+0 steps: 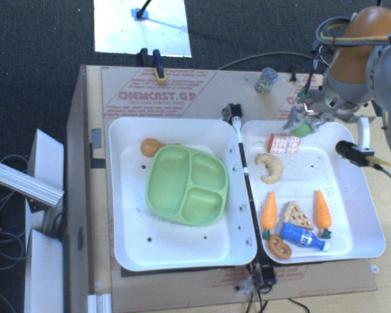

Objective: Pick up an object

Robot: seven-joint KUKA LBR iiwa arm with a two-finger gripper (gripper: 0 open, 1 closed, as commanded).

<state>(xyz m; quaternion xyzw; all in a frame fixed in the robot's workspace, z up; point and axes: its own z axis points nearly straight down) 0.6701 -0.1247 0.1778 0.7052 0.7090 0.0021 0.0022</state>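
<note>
Green object (302, 128): small, rounded, smooth-looking, sits between the gripper (304, 124) fingers at the far edge of the right bin (358, 201); its long axis cannot be made out. Landmark is the red-and-white box (284, 143), flat and rectangular, just near-left of the gripper. Nearer than the box: curved, pale croissant (270, 167). Nearer still: two tapered orange carrots (268, 210), a blue bottle (302, 236) lying on its side. Far left of the box: glossy green divided tray (188, 185) in the left bin (133, 240).
</note>
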